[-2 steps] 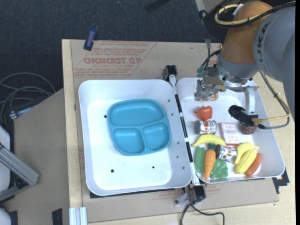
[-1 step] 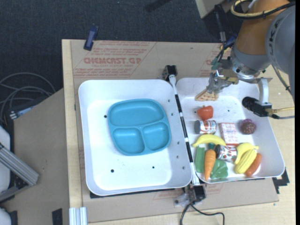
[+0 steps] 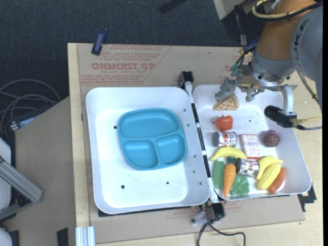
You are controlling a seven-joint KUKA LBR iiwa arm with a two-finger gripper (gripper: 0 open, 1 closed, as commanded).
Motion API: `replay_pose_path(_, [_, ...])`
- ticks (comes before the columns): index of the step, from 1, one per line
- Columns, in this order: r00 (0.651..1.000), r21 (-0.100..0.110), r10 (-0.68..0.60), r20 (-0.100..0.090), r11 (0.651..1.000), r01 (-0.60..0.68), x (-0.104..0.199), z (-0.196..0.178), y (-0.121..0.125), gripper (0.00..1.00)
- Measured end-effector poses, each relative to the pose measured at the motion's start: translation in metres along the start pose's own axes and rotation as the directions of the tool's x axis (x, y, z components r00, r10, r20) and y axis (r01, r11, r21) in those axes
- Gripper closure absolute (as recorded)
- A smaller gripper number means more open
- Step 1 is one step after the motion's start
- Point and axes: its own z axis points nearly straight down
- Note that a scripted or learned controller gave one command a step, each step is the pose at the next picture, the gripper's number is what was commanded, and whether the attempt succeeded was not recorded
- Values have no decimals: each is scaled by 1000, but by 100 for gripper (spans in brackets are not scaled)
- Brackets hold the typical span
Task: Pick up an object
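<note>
The arm's gripper (image 3: 229, 89) hangs at the upper end of the right bin (image 3: 302, 160), its grey tip just above a toy pizza slice (image 3: 226, 104), the piece lying most apart from the rest; whether the claw is clenched or released cannot be told. Lower right, a tomato (image 3: 224, 122), tins, bananas (image 3: 229, 152) and a carrot (image 3: 229, 175) crowd together near the rim, leaving little room. The left bin (image 3: 100, 181), centre frame, carries a blue divided plate (image 3: 152, 139) with bare floor around it.
</note>
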Motion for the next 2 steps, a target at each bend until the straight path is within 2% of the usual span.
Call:
replay_pose_path(1, [1000,4,1,-2,1000,-1,-3,57,-36,0])
replay_pose_path(2, [1000,5,0,-2,1000,0,-1,101,-26,0])
